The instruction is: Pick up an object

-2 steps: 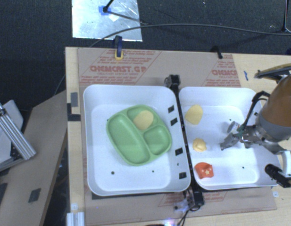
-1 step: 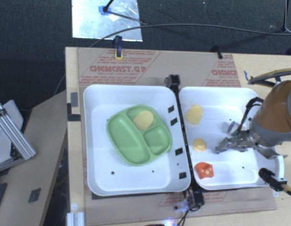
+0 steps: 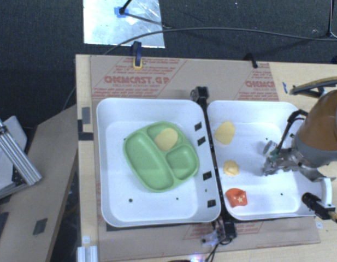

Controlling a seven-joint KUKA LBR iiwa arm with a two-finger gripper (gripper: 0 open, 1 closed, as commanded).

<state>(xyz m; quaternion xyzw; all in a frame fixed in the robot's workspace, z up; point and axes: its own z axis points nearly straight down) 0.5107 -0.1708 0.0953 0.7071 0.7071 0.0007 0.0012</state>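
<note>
Camera view: gripper (image 3: 270, 162) over rt bin (image 3: 255, 109)

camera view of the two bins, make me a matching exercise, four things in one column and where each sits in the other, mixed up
Things:
1. green divided plate
2. red object
3. hand
4. pale yellow piece

Places:
A. near front edge of the right bin
B. in a compartment of the plate
C. middle of the left bin
D. over the right bin, right of the small yellow object

Pairs: 1-C, 2-A, 3-D, 4-B
</note>
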